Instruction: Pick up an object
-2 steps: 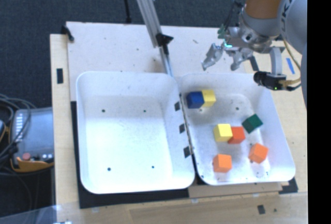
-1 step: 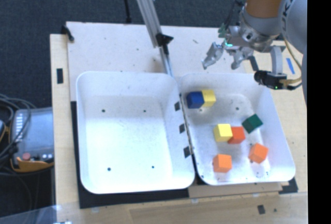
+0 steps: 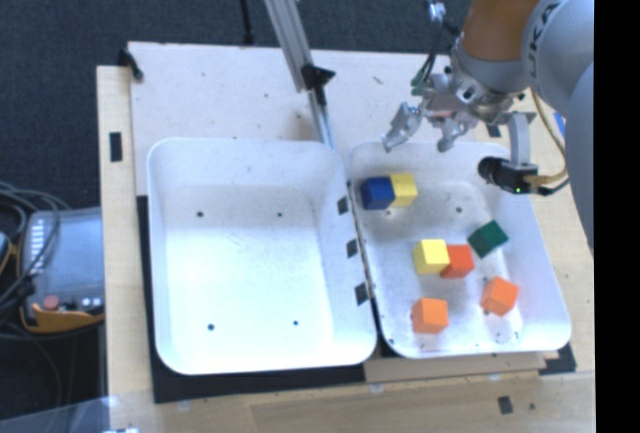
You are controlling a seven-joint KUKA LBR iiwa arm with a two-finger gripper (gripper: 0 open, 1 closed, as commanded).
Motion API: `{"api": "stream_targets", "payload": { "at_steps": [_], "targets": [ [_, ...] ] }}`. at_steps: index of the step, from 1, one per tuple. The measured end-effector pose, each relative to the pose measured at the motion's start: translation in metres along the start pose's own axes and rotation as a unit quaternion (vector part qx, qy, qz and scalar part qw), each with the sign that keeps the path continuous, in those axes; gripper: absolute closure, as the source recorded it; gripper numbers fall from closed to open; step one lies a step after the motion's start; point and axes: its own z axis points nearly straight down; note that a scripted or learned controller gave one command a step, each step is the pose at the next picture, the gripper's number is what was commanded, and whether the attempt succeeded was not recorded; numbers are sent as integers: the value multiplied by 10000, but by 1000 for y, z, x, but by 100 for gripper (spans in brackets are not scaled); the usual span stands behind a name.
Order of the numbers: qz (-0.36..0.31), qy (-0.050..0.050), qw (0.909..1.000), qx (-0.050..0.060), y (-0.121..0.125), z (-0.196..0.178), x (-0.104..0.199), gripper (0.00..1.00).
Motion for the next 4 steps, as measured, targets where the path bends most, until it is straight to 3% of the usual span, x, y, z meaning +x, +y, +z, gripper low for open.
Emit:
{"api": "stream_targets", "payload": {
  "at_steps": [1,2,3,4],
  "targets": [
    [16,3,10000,10,-6,62,1,0],
    [26,-27,10000,-68,-3,116,-5,0],
    [52,-18,9999,-99,-1,101,-6,100],
    [39,4,10000,-52,-7,41,-3,100]
  ]
}}
